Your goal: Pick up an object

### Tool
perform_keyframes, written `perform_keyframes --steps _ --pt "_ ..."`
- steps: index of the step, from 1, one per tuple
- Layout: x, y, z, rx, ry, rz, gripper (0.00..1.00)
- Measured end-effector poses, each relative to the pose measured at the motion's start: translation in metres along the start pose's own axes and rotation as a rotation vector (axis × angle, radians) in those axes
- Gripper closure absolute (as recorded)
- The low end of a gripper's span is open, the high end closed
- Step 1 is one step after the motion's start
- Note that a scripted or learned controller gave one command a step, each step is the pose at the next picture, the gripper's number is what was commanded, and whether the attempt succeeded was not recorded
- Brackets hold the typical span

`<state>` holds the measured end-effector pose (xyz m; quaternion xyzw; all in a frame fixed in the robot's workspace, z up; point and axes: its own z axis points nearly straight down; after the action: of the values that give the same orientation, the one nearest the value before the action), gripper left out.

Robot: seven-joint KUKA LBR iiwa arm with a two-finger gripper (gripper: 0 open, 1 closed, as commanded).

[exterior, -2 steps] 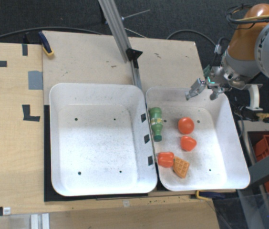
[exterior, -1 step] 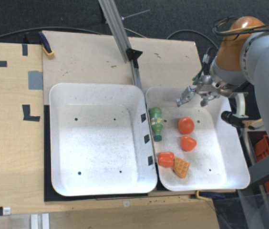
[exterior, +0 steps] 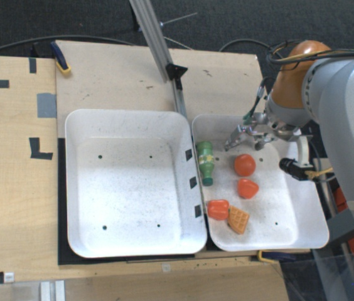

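The right bin [exterior: 290,227] holds several toy foods. A green bottle [exterior: 205,162] lies along its left wall. A round red tomato [exterior: 245,165] sits near the middle, with a smaller red piece [exterior: 247,188] just below it. Near the front left lie an orange-red pepper [exterior: 218,209] and a tan waffle-like piece [exterior: 238,220], touching each other. My gripper [exterior: 245,144] hangs over the back of this bin, just above the tomato in the view. It is open, with nothing between its fingers [exterior: 230,145].
The left bin [exterior: 127,180] sits beside the right one, sharing a raised middle rim. A slanted metal pole [exterior: 155,33] rises from behind the bins. Black cables [exterior: 299,168] hang off the arm over the right bin's right side.
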<state>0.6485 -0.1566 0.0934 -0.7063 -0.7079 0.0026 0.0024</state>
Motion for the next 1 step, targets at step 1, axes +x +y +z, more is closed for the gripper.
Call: perform_keyframes --steps 1 --pt "0.0004 0.0017 -0.0141 -0.005 -0.001 -0.002 1.0"
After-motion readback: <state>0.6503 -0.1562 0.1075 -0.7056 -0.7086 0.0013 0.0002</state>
